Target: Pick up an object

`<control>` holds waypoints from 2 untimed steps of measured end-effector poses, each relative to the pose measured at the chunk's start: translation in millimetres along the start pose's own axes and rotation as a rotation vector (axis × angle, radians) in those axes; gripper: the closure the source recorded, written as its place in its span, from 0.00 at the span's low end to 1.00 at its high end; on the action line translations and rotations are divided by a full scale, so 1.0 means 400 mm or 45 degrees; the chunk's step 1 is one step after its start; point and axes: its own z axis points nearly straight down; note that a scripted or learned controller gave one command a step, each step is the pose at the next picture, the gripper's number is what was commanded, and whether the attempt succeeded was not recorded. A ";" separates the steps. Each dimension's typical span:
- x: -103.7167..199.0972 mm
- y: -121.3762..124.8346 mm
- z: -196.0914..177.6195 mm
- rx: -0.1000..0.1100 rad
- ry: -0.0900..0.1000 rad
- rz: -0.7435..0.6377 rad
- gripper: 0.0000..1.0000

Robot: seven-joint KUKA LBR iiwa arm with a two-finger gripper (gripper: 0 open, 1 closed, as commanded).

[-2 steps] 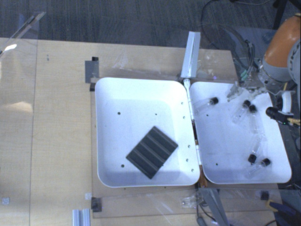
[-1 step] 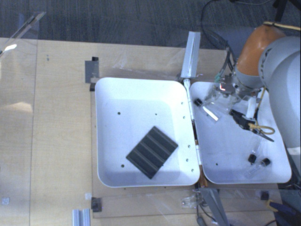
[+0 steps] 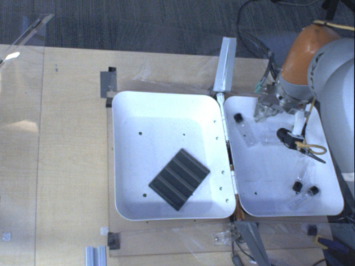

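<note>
The 2 bins, left (image 3: 127,148) and right (image 3: 333,195), look like smooth, slightly glossy white plastic. The ribbed block (image 3: 179,179) is matt, dark grey and grooved. The bench (image 3: 66,165) looks like pale wood. The arm (image 3: 333,76) has a smooth grey shell with a satin orange band (image 3: 302,51).

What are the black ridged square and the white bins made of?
The ridged square looks like matte dark rubber or plastic: dull, with raised ribs. The left bin and right bin look like smooth white plastic, with rounded moulded corners and a faint sheen.
</note>
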 end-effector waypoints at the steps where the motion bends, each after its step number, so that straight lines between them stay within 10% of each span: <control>1: 0.016 -0.008 -0.281 0.012 -0.001 0.203 1.00; 2: -0.043 -0.001 -0.014 0.010 -0.002 0.395 1.00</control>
